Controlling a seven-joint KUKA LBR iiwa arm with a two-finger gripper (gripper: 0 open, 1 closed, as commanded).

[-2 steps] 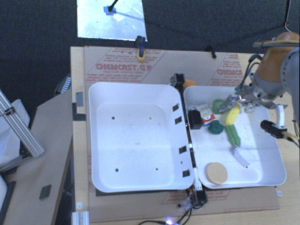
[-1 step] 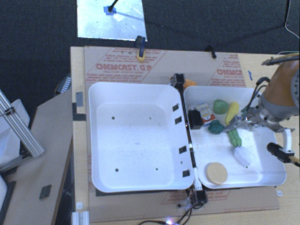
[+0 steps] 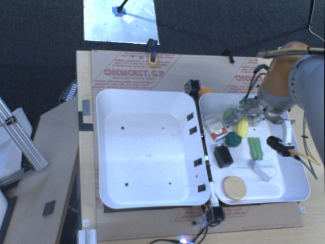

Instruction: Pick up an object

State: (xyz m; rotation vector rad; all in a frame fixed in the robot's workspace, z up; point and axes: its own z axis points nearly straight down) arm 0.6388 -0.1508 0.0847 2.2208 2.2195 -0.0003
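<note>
1. Brown board under both bins: red print along its far edge reads "CHEMCAST GP". The same print recurs near its far right corner, too broken up to read in full.
2. Left bin: bare white floor, nothing lying in it.
3. Orange object: at the far left corner of the right bin, against the rim.
4. Small white-and-red box: near the right bin's left wall. Its face carries printing too small to read.
5. Black block and tan disc: toward the near left corner, the disc just inside the near edge.
6. Dark green lump: just beside the lower end of the yellow object, mid-bin.
7. Gripper: low over the far half of the right bin, just above the yellow object, the likely target. Whether the tool is open or closed cannot be told.
8. Green block and grey strip: right of centre, the strip nearer the near edge.
9. Progress: nothing is seen lifted and every object lies on the bin floor. Approach appears done; grasp and lift remain.
</note>
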